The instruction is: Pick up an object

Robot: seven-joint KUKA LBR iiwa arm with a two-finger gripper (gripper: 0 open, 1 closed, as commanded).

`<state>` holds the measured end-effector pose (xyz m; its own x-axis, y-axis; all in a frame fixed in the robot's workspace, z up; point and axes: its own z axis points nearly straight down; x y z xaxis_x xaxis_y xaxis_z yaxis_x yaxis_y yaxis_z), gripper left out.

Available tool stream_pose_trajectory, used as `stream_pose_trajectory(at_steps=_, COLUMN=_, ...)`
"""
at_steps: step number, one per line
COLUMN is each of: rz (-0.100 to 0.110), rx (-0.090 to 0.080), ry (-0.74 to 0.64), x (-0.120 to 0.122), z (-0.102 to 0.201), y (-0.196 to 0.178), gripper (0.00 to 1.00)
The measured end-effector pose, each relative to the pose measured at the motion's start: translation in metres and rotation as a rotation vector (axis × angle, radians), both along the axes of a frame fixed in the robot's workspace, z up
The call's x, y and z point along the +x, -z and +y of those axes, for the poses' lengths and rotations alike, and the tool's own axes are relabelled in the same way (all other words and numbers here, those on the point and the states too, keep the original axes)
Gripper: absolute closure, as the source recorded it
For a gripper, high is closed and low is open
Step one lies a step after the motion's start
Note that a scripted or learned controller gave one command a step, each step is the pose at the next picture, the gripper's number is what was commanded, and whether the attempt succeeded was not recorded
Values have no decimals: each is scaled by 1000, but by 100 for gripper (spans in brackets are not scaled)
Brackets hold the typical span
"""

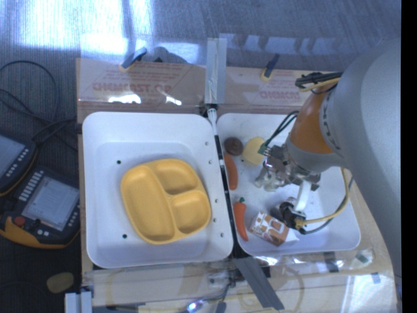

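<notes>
My gripper (268, 178) reaches down into the middle of the right bin (339, 233), under the orange wrist band. Close by lie a pale yellow object (254, 150) just up and left of it, a brown round object (234, 147), an orange carrot (230, 172) along the bin's left wall, a second carrot (240, 218) lower down, and a small orange-and-white carton (270, 228) below the gripper. I see nothing held between the fingers.
The left bin (98, 142) holds a yellow divided plate (166, 199). Black and yellow cables loop from the wrist over the right bin. A pendant lies on the floor at the left. The arm's grey body covers the right bin's far side.
</notes>
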<state>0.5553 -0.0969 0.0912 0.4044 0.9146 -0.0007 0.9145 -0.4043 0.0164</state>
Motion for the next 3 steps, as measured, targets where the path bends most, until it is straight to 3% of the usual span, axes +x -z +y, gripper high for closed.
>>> stream_pose_trajectory(at_steps=1, rz=18, rx=5, ry=412, x=42, z=38, y=-91, gripper=100)
stream_pose_trajectory(at_steps=2, rz=18, rx=5, ry=508, x=61, z=-8, y=-43, gripper=100)
stream_pose_trajectory(at_steps=3, rz=24, rx=0, ry=503, x=61, z=-8, y=-50, gripper=100)
